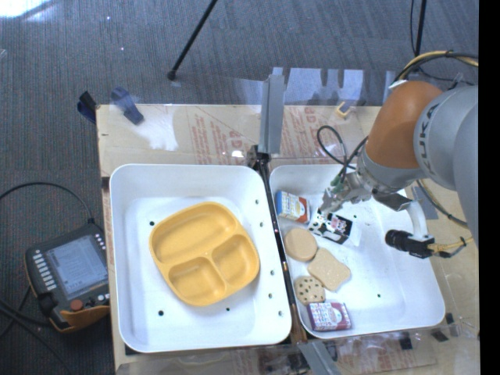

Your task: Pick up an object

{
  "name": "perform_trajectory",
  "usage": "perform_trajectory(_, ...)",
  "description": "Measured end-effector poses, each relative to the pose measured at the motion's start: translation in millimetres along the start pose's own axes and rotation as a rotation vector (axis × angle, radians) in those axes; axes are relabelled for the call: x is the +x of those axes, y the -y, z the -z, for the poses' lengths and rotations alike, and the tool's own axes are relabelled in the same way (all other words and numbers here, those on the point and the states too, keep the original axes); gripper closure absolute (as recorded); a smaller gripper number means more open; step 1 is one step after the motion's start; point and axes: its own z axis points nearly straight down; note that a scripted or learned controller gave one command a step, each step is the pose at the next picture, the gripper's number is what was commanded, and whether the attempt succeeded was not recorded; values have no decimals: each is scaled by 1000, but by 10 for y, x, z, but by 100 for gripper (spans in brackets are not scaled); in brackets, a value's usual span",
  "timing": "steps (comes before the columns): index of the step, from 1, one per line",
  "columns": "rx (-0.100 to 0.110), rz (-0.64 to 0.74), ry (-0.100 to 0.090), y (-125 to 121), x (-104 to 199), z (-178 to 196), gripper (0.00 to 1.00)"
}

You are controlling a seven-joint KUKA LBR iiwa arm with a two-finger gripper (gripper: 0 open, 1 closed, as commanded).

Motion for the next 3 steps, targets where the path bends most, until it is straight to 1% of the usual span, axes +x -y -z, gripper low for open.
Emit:
perform_trajectory(1, 2, -1, -1, 8, 1, -12, 0)
perform_trajectory(2, -2, 18, 9, 85, 139, -121, 0)
perform_trajectory(3, 4, -103, 9, 69, 214, -128, 0)
